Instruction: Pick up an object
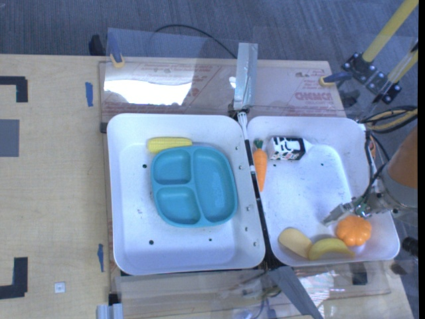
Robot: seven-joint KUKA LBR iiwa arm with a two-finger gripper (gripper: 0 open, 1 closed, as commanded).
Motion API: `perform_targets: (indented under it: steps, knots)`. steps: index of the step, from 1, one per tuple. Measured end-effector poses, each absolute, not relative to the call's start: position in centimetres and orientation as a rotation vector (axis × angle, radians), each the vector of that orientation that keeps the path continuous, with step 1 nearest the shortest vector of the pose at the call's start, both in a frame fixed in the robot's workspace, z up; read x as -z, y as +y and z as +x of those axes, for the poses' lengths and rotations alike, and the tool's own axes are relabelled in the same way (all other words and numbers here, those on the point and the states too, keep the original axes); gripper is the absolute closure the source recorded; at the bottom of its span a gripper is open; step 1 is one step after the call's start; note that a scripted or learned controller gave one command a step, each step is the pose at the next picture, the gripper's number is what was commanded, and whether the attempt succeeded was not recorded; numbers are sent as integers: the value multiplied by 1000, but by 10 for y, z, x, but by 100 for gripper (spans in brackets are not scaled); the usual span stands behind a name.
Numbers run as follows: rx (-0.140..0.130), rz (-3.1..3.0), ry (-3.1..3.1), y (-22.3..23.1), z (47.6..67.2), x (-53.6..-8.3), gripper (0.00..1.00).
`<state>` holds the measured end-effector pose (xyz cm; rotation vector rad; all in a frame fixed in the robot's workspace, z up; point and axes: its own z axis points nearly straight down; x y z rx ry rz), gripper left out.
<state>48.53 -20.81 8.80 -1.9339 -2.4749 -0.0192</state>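
Note:
My gripper (pixel 350 211) hangs low over the right side of the right bin (pixel 312 178), coming in from the right edge. Just below it, touching or nearly touching, lies an orange fruit (pixel 353 232). Whether the orange is actually held cannot be told from this angle. To the orange's left, by the bin's front wall, rest two yellow fruits (pixel 295 240) (pixel 330 248). Against the bin's left wall lies a carrot (pixel 259 167), and a black-and-white toy (pixel 287 147) sits at the back.
The left bin (pixel 126 198) holds a blue divided plate (pixel 194 185) with a yellow corn cob (pixel 169 143) behind it. Cables and a yellow-handled stand (pixel 382 38) crowd the far right. A clear plastic sheet (pixel 166 78) lies behind the bins.

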Motion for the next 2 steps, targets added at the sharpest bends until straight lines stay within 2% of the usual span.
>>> perform_targets:
  steps: [1, 2]
  knots:
    - [11, -1948, -2479, -213, 486, -99, 100]
    - [10, -1832, -2569, -198, 587, -211, 100]
